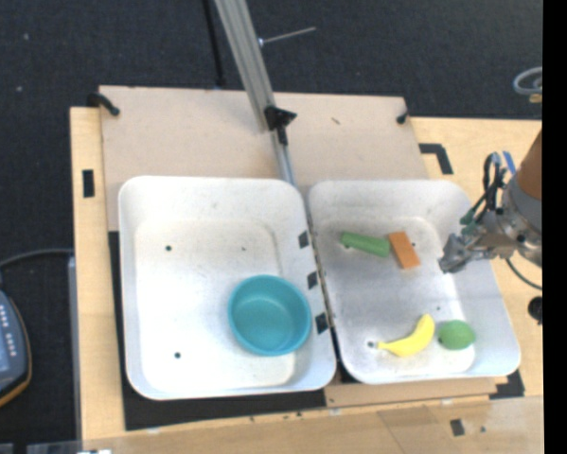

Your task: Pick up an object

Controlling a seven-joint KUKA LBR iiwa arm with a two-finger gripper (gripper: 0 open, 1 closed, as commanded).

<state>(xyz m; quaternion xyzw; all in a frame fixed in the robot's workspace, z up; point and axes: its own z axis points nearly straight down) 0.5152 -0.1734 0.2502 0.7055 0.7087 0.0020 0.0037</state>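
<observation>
I see nothing lifted yet: the gripper (453,256) hangs at three o'clock of the right bin (359,197), its jaws' state unclear to me, and the carrot (381,245), banana (408,339) and lime (455,335) lie inside.

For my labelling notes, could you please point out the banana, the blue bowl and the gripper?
banana (408,340): camera view, middle of its curve.
blue bowl (268,314): camera view, inner floor.
gripper (452,258): camera view, at its fingertips.

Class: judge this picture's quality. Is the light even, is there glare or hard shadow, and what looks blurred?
Camera view: light is soft and even; white bins show no strong glare; the bowl and banana cast faint shadows; the claw looks soft and blurred.
</observation>
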